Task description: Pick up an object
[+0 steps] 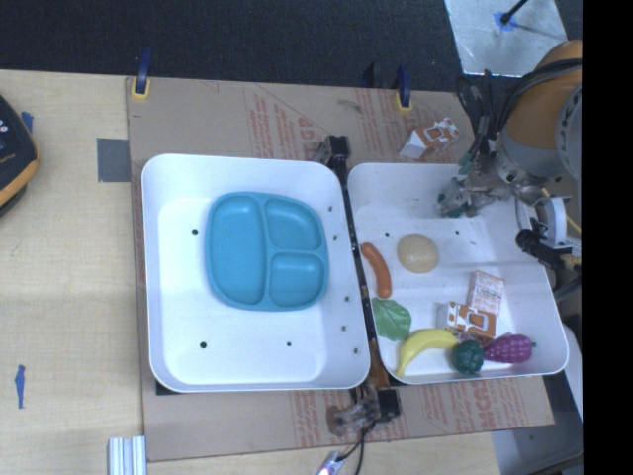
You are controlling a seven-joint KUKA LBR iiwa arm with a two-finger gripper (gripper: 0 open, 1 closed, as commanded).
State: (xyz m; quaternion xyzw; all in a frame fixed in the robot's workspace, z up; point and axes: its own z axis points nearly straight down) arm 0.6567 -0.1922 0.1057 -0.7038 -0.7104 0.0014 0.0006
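Two white bins side by side on brown cardboard over a pale wood counter (69,295). In the left bin (178,354), middle of the frame: a blue divided plate (265,251), lying flat, three compartments. In the right bin (514,250), at the right of the frame: a small crowd of toy food. Near the bin's left wall, an orange sausage (377,269); just right of it, apart, a pale round bun (417,253). Lower down, a green leaf (391,319) beside a yellow banana (425,348). Along the lower right edge, a dark green ball (468,357) touching a purple grape bunch (508,347). Above those, two small orange-and-white cartons (477,305), close together. Outside the bin, upper right on the cardboard, another small carton (432,139). Grey arm with orange band entering from the upper right; hand (463,196) low over the bin's upper right corner, well apart from the food. Fingers apart or together: cannot tell, too dark and tangled. Nothing seen between them.
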